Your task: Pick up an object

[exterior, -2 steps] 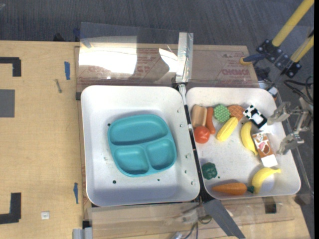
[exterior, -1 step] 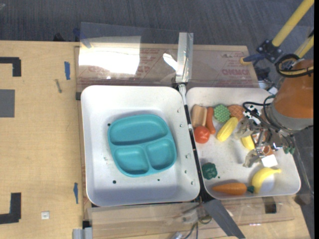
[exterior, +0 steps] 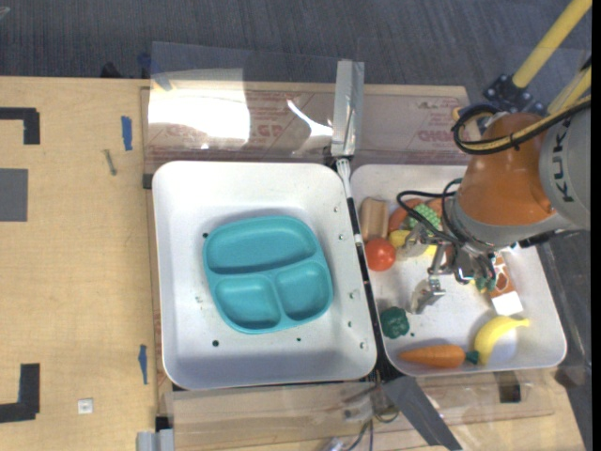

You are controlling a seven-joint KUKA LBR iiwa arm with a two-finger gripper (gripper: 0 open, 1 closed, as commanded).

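Using the right bin (exterior: 554,332) as the landmark: along its near edge there's a carrot (exterior: 433,354), with a lemon (exterior: 497,334) just beside it toward the near right corner and a small green veg (exterior: 394,323) near the left wall. A bit further in, the end effector (exterior: 430,292) hangs over bare white floor around the bin's middle. Its fingers look close together with nothing between them, so I'd say it's empty-handed. Further back there's a tomato (exterior: 380,254) by the left wall, a tan block (exterior: 374,216) behind it, and a green-and-yellow jumble right under the arm's wrist that I can't sort out.

My guess: it's in the approach step, nothing picked yet. The next move needs it lined up over one item, maybe the green veg or tomato, fingers spread, then a drop onto it.

The left bin (exterior: 178,252) next door holds a teal tray (exterior: 268,272).
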